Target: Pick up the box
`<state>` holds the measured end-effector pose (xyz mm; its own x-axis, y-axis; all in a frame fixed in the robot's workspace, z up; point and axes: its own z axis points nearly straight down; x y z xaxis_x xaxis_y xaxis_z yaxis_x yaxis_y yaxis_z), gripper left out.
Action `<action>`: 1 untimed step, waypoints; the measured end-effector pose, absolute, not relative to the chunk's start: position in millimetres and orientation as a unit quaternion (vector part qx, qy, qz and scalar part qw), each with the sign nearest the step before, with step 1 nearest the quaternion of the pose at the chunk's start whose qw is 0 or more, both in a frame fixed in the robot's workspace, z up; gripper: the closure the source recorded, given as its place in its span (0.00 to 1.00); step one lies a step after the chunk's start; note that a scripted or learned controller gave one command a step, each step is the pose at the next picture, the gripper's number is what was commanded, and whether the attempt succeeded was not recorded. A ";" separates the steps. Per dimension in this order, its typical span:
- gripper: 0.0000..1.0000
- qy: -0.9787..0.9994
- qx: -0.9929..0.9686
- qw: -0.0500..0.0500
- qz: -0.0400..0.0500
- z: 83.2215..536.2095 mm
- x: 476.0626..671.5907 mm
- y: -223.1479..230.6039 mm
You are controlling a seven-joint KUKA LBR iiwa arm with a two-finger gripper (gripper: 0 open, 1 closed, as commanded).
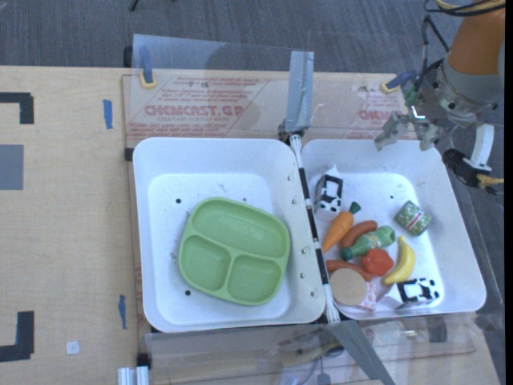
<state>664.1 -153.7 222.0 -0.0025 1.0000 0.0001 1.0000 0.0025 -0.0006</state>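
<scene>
From above, the gripper (407,131) hangs over the far rim of the right bin (461,215), fingers spread apart with nothing between them. The box (328,193), cow-patterned, stands against that bin's left wall, just beyond the carrot (339,227). Bare white floor lies between it and the far edge. A green tray (233,251) fills the left bin (152,215).

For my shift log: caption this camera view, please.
Pincer above right bin's back rim; cow-print box lies inside among toy food.
</scene>
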 end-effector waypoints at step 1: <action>0.00 -0.776 -0.631 0.001 0.001 162.5 557.8 -153.0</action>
